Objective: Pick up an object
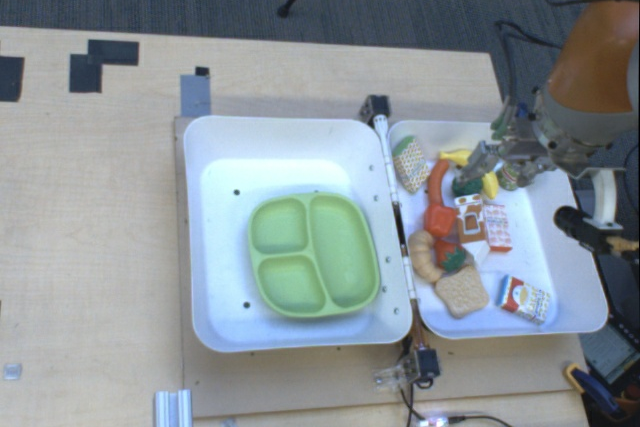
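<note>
Toy food (pixel 455 235) in right bin (pixel 575 310)

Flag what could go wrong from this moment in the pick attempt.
1. The toy food in the right bin is packed tightly: the orange carrot-like piece, yellow piece and green piece touch or overlap, so the gripper may nudge neighbours or catch two.
2. The gripper hangs near the pile's upper edge, so a closure could land off-centre and slip.
3. The flat cracker and small packet lie low and may be hard to grip.
</note>
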You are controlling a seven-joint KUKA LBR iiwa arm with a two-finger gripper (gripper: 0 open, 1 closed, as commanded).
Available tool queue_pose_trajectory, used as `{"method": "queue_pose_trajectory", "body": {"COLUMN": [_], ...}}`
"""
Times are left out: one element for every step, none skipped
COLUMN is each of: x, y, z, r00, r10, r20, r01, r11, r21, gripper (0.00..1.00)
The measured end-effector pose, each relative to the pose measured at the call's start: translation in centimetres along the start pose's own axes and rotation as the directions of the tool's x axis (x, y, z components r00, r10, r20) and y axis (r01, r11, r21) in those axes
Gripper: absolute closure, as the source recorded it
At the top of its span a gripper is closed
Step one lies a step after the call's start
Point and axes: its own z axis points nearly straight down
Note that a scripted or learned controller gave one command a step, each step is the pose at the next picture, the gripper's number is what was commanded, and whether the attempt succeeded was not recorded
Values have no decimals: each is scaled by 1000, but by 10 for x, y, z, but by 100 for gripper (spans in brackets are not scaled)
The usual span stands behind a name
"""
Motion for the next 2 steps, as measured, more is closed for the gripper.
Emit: {"method": "queue_pose_trajectory", "body": {"x": [-47,-46], "y": [-15,-12], "z": [139,127], "r00": [1000,1000], "r10": [2,1], "r20": [3,1], "r01": [-2,-1], "r11": [1000,1000], "r21": [-6,-14], "gripper": [0,100]}}
